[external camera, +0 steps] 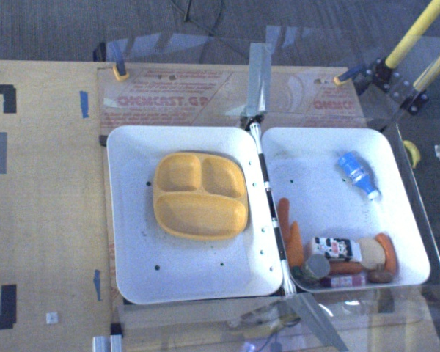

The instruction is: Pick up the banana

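Inspection of the camera view, for your record.

**Left bin** point(125, 218): you have one yellow divided plate point(200, 195) lying flat near the middle, three compartments facing up, well apart from the bin walls.

**Right bin** point(315, 149): a blue bottle point(358, 174) lies on its side toward the far right corner, apart from everything else. Along the wall shared with the left bin lie two orange carrots, one thin point(284, 215) and one thicker point(295, 242), end to end and touching or nearly so. The near edge holds a crowded cluster. It includes a small bottle with a black-and-white label point(337, 248) on its side, a grey round cap point(317, 267) just beside the thicker carrot, and an orange-brown piece point(385, 251) at the right end. The items in this cluster touch one another, and you cannot separate them cleanly at this resolution.

**Task item**: you cannot place the banana with certainty. A small pale-yellow rounded object point(411, 153) sits just outside the right bin's right wall. It is too small and too blurred to identify.

**Jaws**: you cannot tell their state from this view, nor how the banana lies relative to them.

**Surroundings**: two yellow poles point(422, 24) cross the far right corner. A printed cardboard sheet point(169, 97) lies behind the bins.
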`<state>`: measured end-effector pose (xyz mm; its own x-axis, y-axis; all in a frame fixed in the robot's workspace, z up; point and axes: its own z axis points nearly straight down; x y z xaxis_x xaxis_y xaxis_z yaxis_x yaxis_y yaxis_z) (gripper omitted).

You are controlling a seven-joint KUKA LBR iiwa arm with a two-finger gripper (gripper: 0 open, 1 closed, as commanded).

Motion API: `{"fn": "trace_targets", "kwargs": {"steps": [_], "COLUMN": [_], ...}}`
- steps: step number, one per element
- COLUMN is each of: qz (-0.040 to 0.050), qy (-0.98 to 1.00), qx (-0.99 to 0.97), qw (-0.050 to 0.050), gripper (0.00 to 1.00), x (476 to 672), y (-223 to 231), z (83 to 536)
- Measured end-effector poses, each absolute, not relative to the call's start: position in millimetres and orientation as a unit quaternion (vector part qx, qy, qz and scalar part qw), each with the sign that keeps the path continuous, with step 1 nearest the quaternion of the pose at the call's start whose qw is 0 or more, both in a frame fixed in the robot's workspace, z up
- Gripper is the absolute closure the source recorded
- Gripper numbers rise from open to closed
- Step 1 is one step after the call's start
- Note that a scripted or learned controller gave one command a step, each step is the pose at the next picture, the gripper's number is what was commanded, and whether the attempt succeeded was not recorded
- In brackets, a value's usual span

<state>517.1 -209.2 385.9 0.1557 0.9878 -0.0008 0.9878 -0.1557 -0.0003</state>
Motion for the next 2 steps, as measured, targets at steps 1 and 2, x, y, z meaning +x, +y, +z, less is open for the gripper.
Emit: {"fn": "trace_targets", "kwargs": {"steps": [1, 2], "qz": [-0.0004, 0.0004], "qy": [0.65, 0.759], "qx": [0.76, 0.651], "qw": [0.0, 0.001], "gripper": [0.0, 0.0], "x": [517.1, 480.1], "y": [-209.2, -190.6], "z": [385.9, 280.6]}}
